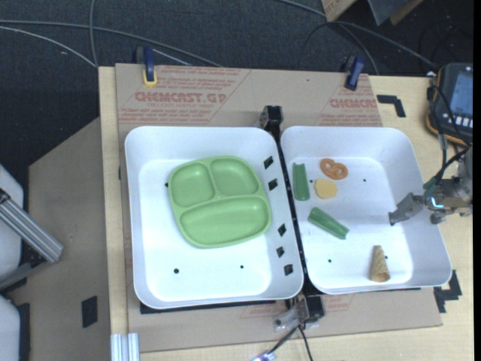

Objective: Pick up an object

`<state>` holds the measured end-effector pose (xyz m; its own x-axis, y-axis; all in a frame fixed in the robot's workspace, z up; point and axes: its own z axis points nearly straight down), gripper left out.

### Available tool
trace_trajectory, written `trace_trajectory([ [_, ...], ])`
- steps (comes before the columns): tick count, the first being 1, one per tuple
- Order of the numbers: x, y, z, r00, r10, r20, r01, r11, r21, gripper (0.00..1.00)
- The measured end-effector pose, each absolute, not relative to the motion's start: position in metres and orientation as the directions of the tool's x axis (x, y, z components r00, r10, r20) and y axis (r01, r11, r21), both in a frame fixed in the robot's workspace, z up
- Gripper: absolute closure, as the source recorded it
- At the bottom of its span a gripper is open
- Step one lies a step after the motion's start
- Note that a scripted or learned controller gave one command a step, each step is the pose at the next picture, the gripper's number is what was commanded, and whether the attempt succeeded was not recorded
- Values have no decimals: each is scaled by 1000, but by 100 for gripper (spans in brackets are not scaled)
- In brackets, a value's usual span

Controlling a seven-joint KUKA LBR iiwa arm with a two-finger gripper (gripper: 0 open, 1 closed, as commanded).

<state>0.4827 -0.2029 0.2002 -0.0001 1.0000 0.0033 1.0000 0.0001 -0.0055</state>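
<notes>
Camera view looks down on two shallow white bins set side by side on the surface. Left bin [143, 277] carries a green plastic plate with three compartments [219, 201], lying near its middle. Right bin [421, 269] carries five small pieces: a long green stick [301, 181] by its left edge, a thicker green wedge [328, 222] near its middle, an orange pretzel-shaped piece [334, 170] and a round yellow piece [326, 189] toward its far edge, and a tan cone [379, 264] near its front edge. The claw [406, 210] hangs at the right bin's right edge, touching none of them; whether it is apart or together I cannot tell. I judge the approach step is in hand, with nothing grasped. The next move calls for choosing one piece, centring above it and descending.
</notes>
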Motion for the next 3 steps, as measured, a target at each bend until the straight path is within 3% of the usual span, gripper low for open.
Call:
trace_trajectory([
  [2, 487, -201, 86, 0, 1000, 4, 1000, 0, -6, 0],
  [3, 489, -202, 100, 1, 1000, 1, 1000, -1, 1, 100],
])
